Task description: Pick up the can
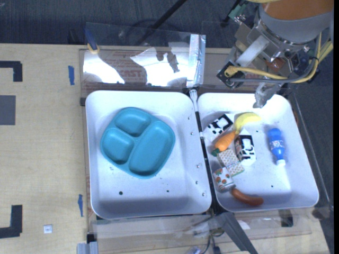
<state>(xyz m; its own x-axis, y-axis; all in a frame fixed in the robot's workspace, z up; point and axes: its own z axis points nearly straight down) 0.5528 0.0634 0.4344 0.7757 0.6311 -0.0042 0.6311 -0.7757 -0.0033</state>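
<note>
The can [224, 180] is small, with a red and green label, and lies near the front left of the right bin [302, 187]. It touches a patterned packet [231, 161] behind it, and a brown sausage [247, 197] lies just in front of it. My gripper [263, 95] hangs from the grey and orange arm over the bin's far edge, well behind the can and to its right. Nothing shows in its grasp.
Crowded in the right bin are a banana [247, 120], a carrot [225, 141], two black-and-white boxes [246, 148] and a blue bottle [276, 145]. The left bin [106, 192] holds a blue divided plate [138, 141]. A foil-covered tray [143, 62] sits behind it.
</note>
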